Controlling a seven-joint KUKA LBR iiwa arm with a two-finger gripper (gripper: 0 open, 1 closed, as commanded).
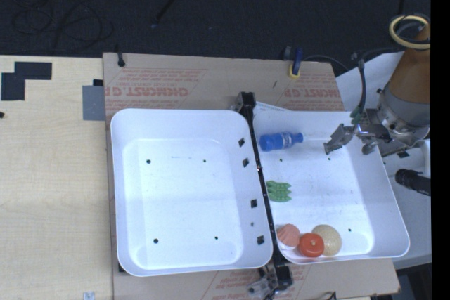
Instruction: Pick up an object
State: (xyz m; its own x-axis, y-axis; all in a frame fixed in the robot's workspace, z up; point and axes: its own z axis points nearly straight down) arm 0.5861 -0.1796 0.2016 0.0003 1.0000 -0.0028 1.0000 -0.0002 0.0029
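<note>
Down at the near edge, the right bin (pixel 394 221) held a tight cluster in its front left corner: a pink piece (pixel 287 234), a red round piece (pixel 311 244) just beside it, and a tan ball (pixel 328 238) touching the red one from behind. Further up, a small green item (pixel 278 191) lay near the divider between the bins. Beyond that, a blue bottle (pixel 280 141) rested on its side at the far left of the same bin. The left bin (pixel 126 151) sat alongside. Over at the right bin's far right, the gripper (pixel 349 138) hung above the white floor, well apart from the bottle; its fingers were too dark and blurred to say whether they stood wide or narrow, and nothing showed between them.
</note>
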